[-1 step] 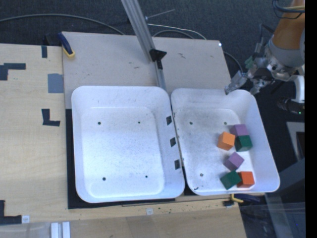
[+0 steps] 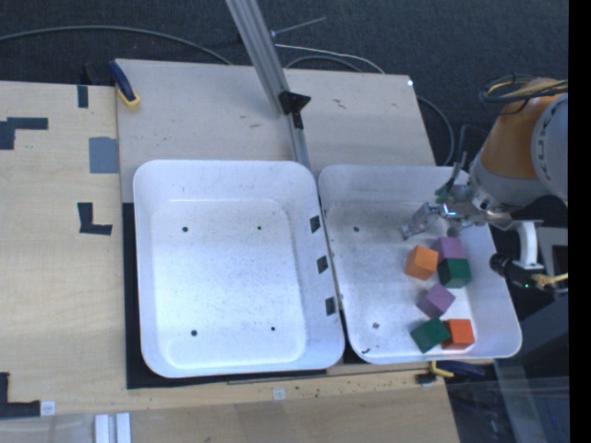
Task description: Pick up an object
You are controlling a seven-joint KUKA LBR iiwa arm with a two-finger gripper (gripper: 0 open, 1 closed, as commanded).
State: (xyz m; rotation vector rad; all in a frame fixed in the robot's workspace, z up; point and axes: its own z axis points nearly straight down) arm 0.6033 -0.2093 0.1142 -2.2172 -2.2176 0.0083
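Several small cubes lie in the right bin (image 2: 369,187), toward its right side. An orange cube (image 2: 422,261), a purple cube (image 2: 452,246) and a dark green cube (image 2: 454,271) sit close together. Further forward lie another purple cube (image 2: 438,298), a green cube (image 2: 429,334) and an orange cube (image 2: 460,332). My gripper (image 2: 427,220) reaches in from the right and hangs just above and behind the first orange cube. I see nothing held in it.
The left bin (image 2: 148,247) stands beside the right one. A slanted metal rail (image 2: 263,49) crosses the bench behind the bins. Cables run over the dark floor at the back. The arm's orange band (image 2: 508,141) is at the right.
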